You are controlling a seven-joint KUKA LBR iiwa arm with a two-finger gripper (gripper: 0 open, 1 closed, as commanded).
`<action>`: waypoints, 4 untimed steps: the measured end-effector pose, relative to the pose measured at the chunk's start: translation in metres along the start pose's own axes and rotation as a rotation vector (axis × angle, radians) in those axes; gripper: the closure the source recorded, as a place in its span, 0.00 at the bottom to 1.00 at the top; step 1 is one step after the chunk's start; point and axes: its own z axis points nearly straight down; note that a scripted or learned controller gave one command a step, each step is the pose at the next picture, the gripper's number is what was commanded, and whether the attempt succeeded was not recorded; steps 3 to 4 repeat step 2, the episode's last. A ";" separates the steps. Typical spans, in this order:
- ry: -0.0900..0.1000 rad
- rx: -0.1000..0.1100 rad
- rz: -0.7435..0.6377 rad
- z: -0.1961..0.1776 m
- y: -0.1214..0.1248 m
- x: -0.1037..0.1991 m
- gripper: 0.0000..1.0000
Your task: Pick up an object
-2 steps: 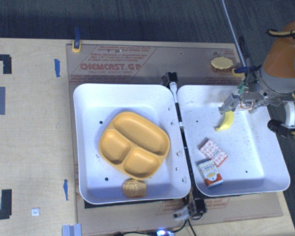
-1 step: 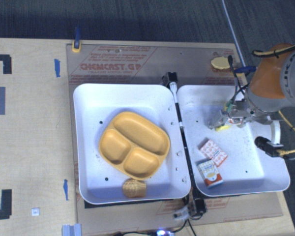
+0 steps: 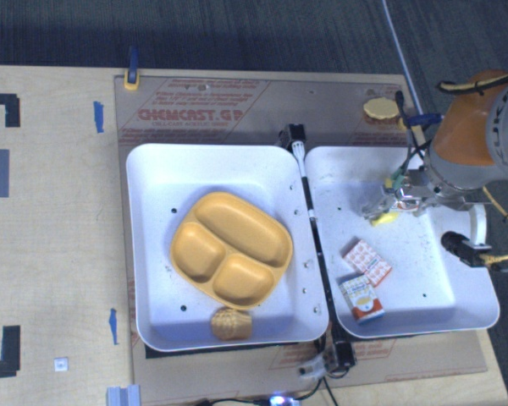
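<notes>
Arm: reaches in from the right, gripper (image 3: 395, 200) low over the right bin's (image 3: 466, 311) upper part, likely lining up a grab; whether it is open or closed cannot be told.
Targets: checked packet (image 3: 367, 262) and small carton (image 3: 361, 298) lie loose just below it, touching nothing else.
Left bin (image 3: 144, 227): yellow divided tray (image 3: 230, 248) sits in the middle, brown lump (image 3: 231, 322) at its near edge.
Surface: brown printed board (image 3: 195, 108) under both bins, on a pale wooden bench (image 3: 51, 227).
Room: dark carpet (image 3: 237, 15) beyond.

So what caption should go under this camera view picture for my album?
Robot gripper over the right bin with two small packets; yellow divided tray in the left bin.
</notes>
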 end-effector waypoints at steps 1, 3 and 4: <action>-0.001 0.003 -0.002 -0.041 0.004 0.056 1.00; 0.001 0.007 -0.002 -0.099 -0.040 0.100 1.00; 0.001 0.007 -0.002 -0.099 -0.040 0.100 1.00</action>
